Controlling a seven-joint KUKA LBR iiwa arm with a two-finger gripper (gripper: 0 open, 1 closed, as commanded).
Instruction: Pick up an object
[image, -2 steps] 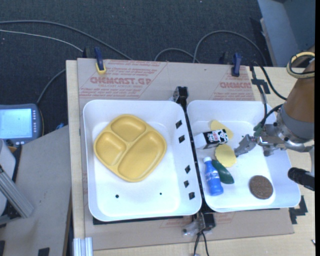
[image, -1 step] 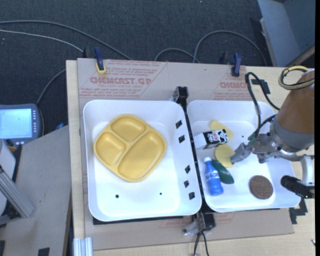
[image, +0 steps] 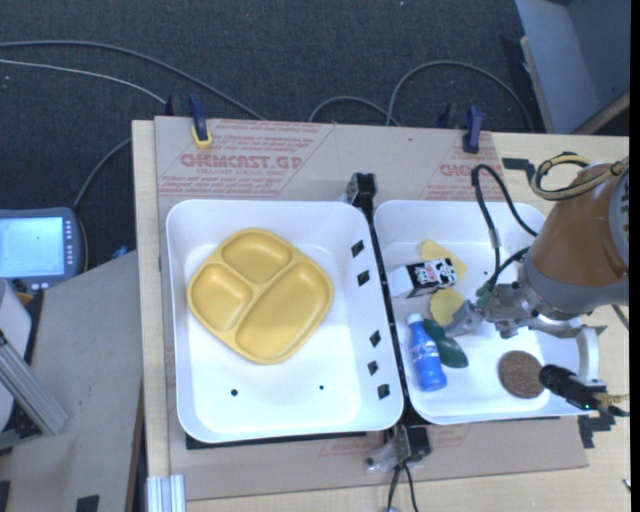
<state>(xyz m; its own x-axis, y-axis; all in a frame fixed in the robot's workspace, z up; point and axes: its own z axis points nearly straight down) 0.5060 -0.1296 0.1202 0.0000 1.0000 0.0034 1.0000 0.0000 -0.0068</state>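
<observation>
A blue bottle (image: 428, 354) is seen lying in the right bin (image: 520, 405), a green object (image: 446, 345) touching it and a brown disc (image: 520, 373) nearby. The end effector (image: 470, 318) is poised just above the green object; its opening cannot be told. A yellow divided plate (image: 261, 294) is held by the left bin (image: 200, 400). Both are set on a cardboard-covered table (image: 260, 160) over dark carpet (image: 300, 50).
</observation>
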